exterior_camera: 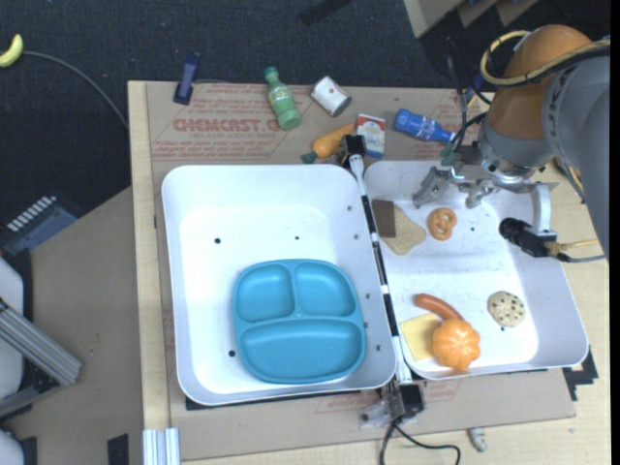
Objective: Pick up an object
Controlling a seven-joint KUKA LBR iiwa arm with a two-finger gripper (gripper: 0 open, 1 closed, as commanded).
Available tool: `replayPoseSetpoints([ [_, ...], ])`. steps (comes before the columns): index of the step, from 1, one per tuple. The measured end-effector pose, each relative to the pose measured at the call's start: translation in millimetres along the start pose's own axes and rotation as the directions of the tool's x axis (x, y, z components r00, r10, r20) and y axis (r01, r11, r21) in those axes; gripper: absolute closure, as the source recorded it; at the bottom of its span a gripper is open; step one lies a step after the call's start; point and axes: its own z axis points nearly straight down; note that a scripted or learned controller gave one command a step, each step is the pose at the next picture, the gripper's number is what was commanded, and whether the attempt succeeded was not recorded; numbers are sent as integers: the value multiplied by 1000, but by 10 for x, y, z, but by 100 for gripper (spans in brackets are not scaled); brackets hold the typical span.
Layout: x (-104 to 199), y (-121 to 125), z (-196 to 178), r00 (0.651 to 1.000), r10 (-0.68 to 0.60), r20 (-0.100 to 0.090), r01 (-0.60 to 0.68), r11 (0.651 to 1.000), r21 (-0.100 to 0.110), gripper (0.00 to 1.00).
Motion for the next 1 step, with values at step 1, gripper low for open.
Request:
replayPoseSetpoints([
  [1,-54,-119,302,1000,1,-1,-1,1000,2,0],
])
